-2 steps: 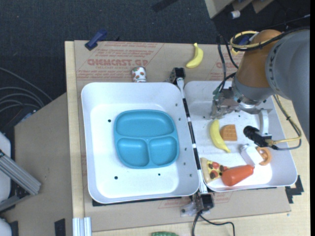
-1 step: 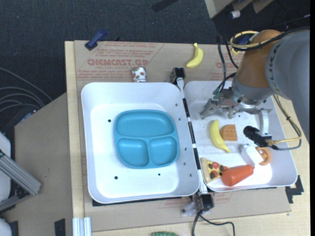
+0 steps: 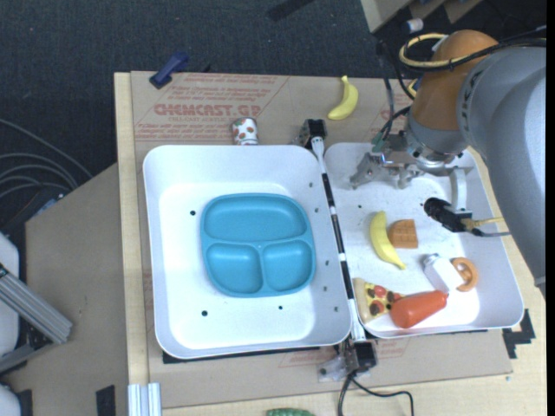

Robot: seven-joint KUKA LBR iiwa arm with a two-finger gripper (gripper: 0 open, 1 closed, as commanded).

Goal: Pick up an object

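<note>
We see two white bins (image 3: 165, 232) on a cardboard-covered bench (image 3: 208, 111) (dark carpet beyond). Our gripper (image 3: 381, 170) hovers over the right bin; whether it is clenched, we cannot tell.

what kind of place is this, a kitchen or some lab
Most likely a robotics lab bench, not a kitchen: a grey robot arm reaches over two white bins, the food in them, such as the banana and carrot, looks like toys, and loose cables lie on the carpet.

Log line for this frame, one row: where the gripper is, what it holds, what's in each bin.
gripper: above right bin's far end | hold: nothing visible | right bin: banana, carrot, pizza slice | left bin: blue tray
</note>
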